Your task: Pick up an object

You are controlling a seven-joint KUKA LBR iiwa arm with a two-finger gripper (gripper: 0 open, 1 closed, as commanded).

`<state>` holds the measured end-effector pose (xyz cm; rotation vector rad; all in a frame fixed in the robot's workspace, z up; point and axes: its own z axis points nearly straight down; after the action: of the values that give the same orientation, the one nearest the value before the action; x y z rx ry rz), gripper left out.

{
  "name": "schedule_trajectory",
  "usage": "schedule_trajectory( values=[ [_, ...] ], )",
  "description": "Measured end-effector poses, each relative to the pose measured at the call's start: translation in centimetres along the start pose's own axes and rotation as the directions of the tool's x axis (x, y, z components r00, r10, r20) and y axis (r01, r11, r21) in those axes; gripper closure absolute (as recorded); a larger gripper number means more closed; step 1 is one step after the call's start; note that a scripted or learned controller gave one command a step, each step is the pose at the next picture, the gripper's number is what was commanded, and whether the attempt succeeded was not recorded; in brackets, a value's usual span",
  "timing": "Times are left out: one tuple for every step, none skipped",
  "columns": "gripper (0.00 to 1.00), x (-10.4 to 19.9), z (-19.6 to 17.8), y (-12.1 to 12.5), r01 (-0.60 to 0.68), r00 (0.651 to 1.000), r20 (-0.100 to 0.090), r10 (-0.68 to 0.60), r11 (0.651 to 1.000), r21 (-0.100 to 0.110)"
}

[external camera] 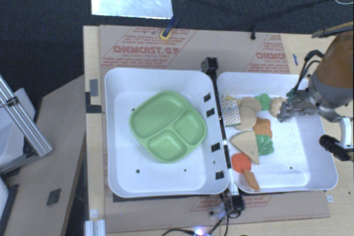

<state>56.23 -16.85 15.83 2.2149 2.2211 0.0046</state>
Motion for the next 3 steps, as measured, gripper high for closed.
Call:
schedule_trajectory(
  values=[
    [1.0,-0.4,-6.1,0.9,0.001,1.0,0.001,-0.001,1.0,-0.002],
    [1.0,-0.4,-6.6,1.0,0.002,1.0,-0.001,-0.002,1.0,0.002],
    [1.0,4.9,-5.9,0.9,0.006,1.0,-0.003,-0.006,1.0,0.005]
  ],
)
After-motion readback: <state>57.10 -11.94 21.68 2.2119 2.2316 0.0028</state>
